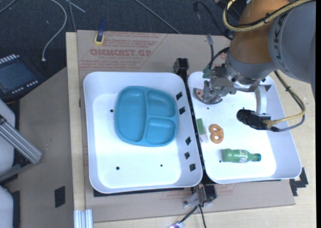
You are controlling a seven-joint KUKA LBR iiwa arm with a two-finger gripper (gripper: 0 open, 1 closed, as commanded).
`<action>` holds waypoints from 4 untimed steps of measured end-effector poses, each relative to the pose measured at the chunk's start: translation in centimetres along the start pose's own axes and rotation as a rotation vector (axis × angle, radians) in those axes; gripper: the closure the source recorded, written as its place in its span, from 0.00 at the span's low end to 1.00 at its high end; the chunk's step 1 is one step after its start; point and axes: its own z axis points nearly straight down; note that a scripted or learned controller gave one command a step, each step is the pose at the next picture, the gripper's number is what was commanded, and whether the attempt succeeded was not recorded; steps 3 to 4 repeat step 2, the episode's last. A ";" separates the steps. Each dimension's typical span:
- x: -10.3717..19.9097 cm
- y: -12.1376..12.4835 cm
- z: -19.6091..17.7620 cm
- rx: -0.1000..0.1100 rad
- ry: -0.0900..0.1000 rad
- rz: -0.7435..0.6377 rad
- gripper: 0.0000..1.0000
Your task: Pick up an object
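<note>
tool perhaps over pretzel, bottle

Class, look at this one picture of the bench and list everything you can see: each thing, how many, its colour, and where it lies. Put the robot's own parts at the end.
Bins: two, white, shallow, side by side on the bench.
Divided plate: one, light blue, three sections, lying in the left bin.
Bottle: one, green, on its side near the front of the right bin.
Pretzel: one, brown, in the right bin, above the bottle.
Small stick: one, green, at the left wall of the right bin.
Cardboard sheet: one, tan with red print, under the bins.
Cables: several, pale, on the dark floor behind.
Arm: one, grey and orange, over the right bin.
Tool: one, grey metal, low at the back left of the right bin.
</note>
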 end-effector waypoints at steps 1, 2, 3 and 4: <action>5.3 -0.6 -1.3 -0.004 0.001 -0.002 1.00; 9.6 -1.3 -0.7 0.001 0.000 0.001 1.00; 9.6 -1.3 -0.7 0.001 0.000 0.001 1.00; 9.6 -1.3 -0.7 0.001 0.000 0.001 1.00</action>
